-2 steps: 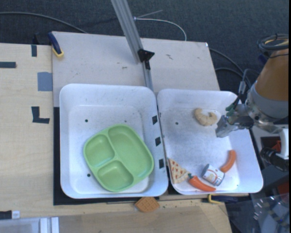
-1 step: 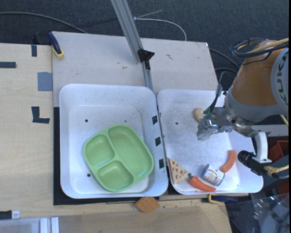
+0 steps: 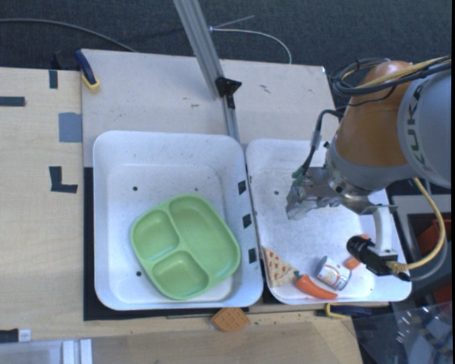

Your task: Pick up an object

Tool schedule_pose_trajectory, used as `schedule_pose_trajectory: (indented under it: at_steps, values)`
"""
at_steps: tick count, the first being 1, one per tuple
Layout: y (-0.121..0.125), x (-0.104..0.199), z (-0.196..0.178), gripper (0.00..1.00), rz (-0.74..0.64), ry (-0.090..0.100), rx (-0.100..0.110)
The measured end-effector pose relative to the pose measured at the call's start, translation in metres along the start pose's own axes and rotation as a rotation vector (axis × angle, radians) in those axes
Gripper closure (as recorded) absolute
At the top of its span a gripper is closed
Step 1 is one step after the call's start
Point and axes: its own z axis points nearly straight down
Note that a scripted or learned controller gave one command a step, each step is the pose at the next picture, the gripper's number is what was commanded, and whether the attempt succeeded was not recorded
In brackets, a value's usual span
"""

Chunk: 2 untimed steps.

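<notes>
Camera view: arm comes in from the right, gripper point(image 3: 298, 204) sits over the right bin point(image 3: 288, 158), roughly mid-bin toward its left half. Fingers point down and left; can't tell whether they're apart or together, and nothing is visible between them. Objects are all at the near end of that bin, apart from the gripper: waffle-textured wedge point(image 3: 277, 265) in the near-left corner, orange carrot point(image 3: 315, 286) just beside it along the near wall, small can point(image 3: 333, 273) just right of the carrot. Left bin point(image 3: 110, 203) holds a green three-compartment plate point(image 3: 185, 246), lying flat toward the near side. Brown biscuit-like piece point(image 3: 229, 320) lies on the bench just outside the bins' near edge.
</notes>
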Motion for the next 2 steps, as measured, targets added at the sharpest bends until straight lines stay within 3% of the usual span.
schedule_pose_trajectory:
  at_steps: [2]
  values:
    - [-0.002, 0.108, 0.005, 1.00, -0.001, 0.000, 0.001]
